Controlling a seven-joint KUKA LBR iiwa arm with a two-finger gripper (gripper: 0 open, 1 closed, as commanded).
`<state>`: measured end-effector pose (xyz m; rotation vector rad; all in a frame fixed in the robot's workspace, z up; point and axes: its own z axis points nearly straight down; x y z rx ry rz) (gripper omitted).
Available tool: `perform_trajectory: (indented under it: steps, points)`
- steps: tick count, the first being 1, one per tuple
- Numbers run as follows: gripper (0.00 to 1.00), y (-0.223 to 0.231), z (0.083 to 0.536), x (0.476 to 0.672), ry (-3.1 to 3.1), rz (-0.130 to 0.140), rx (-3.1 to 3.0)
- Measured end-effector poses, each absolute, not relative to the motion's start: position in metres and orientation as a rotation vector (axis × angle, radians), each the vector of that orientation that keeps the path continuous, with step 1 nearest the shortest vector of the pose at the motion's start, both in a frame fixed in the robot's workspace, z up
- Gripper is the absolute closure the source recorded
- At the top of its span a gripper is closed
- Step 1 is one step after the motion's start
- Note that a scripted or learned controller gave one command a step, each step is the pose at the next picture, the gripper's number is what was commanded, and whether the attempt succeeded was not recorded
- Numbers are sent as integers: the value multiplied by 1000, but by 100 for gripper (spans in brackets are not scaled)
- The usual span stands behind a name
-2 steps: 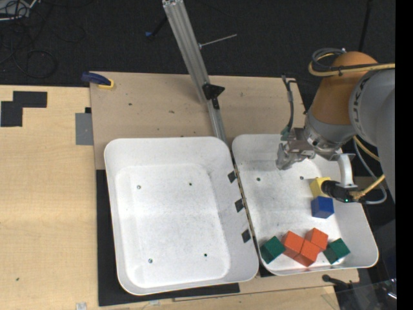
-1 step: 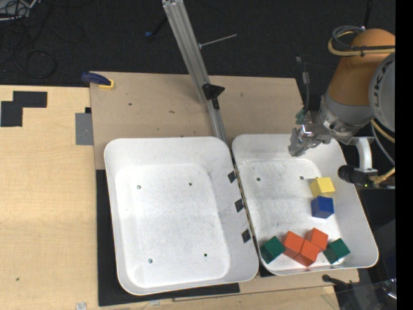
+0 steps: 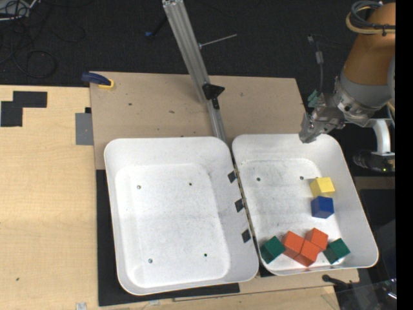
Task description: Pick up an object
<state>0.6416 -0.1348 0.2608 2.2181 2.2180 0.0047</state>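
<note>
There are two white bins side by side: the left bin (image 3: 122,173) and the right bin (image 3: 271,173). In the right bin I count six blocks. One yellow block (image 3: 322,186) lies near the right wall, and one blue block (image 3: 322,206) is just below it, touching or almost touching. At the near edge of this bin there is a tight group: two orange blocks (image 3: 304,245) pressed together in the middle, one green block (image 3: 273,248) at their left and another green block (image 3: 336,250) at their right. The exact border between the two orange ones is hard to make out.

The far and middle part of the right bin floor is free, so there is open room between the blocks and the far wall. The group of four sits close to the near rim, and the right green one is close to the right wall too.

The gripper (image 3: 311,132) hangs over the far right corner of the right bin, at its rim, well apart from all blocks. It holds nothing that I can see; it looks dark and small, and I cannot tell how the claw stands. The arm (image 3: 368,57) with the orange band is cut off at the top right.

A slanted metal rail (image 3: 191,57) runs from the top down to the gap between the bins.
</note>
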Motion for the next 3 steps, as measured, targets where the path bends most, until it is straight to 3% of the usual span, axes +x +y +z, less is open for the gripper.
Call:
perform_trajectory:
  steps: [1,3]
  points:
    - [100,-135,275,642,2223,0,2219]
    - [100,-33,244,643,2229,-3,2220]
